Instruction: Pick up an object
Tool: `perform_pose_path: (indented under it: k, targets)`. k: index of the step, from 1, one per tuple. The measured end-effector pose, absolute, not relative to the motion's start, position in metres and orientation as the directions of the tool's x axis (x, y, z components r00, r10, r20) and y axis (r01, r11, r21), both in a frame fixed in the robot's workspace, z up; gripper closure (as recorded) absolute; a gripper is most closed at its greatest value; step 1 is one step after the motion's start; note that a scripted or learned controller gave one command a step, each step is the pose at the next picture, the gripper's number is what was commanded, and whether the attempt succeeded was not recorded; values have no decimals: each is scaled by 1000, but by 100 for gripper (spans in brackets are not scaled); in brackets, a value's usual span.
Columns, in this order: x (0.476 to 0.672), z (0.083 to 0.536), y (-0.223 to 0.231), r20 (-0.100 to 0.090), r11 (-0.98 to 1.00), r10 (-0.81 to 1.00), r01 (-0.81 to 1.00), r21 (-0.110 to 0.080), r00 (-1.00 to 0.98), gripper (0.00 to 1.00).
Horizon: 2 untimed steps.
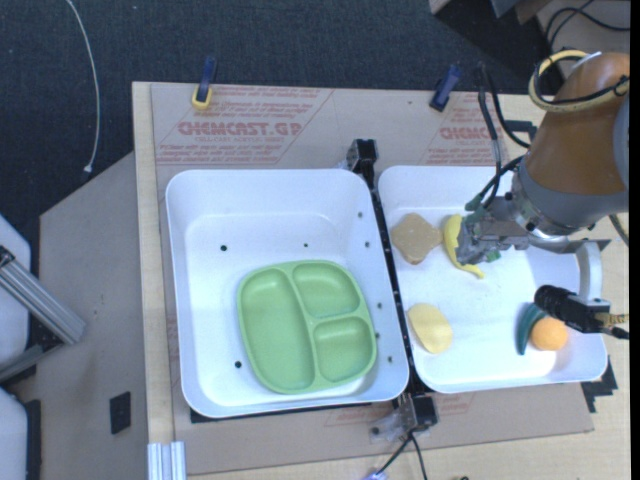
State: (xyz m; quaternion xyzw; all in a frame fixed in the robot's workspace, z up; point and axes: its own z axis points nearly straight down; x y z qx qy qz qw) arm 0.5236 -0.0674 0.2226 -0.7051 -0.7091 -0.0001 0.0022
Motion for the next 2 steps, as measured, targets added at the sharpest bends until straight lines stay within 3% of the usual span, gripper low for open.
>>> perform_pose_path:
  k: [2]
  targets:
    - [512,236,36,3,6,1000,1000,-2,-6,100]
